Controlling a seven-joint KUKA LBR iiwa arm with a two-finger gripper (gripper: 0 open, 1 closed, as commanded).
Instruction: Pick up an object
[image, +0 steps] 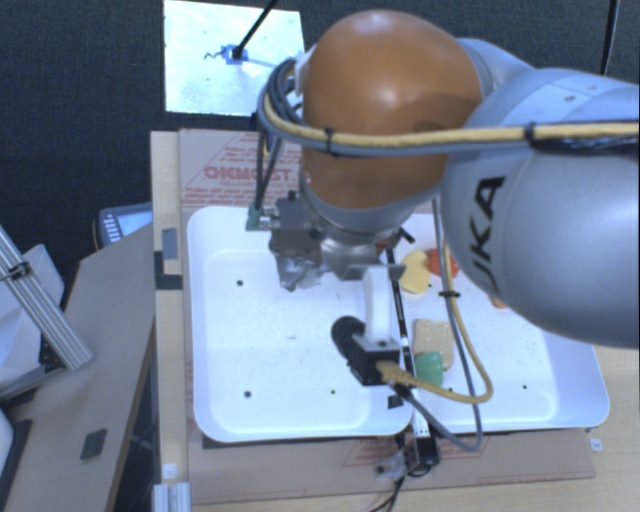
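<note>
My gripper hangs under the big orange wrist band, low over the back of the left white bin. Nothing shows beneath it but the bin's bare floor. Around the divider between the bins lie a yellow piece, a red-orange piece, a tan block and a green piece. All of them are to the right of the gripper and apart from it. The arm hides much of the right bin.
A brown cardboard sheet lies under the bins and sticks out behind them. A wooden bench edge and an aluminium rail are at the left. A yellow cable loops down over the divider.
</note>
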